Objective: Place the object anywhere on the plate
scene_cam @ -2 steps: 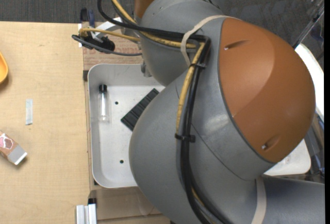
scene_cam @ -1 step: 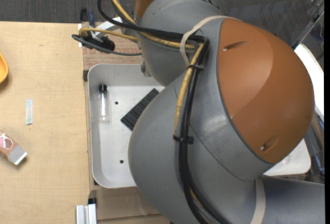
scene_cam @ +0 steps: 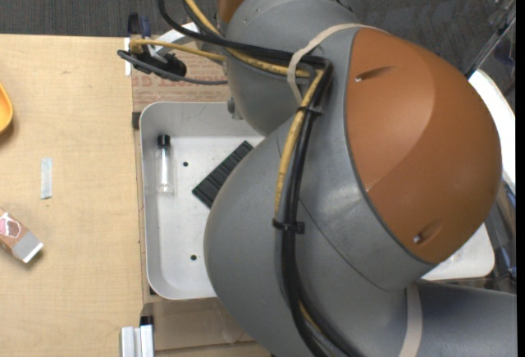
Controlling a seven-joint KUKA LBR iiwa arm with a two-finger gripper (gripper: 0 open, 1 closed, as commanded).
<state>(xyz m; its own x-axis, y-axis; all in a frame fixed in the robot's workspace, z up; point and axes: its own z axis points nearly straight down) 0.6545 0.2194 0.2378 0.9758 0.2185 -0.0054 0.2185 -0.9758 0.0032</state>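
Camera view | arm covers bin | claw state: cannot tell | vial beside black comb

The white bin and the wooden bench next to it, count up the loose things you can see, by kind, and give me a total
Clear tube with black cap, in the white bin: 1
Black ridged strip, in the bin, partly behind the arm: 1
Small grey bar, on the wooden bench: 1
Brown and white packet, on the bench: 1
Orange thing at the left edge, cut off: 1
Total: 5
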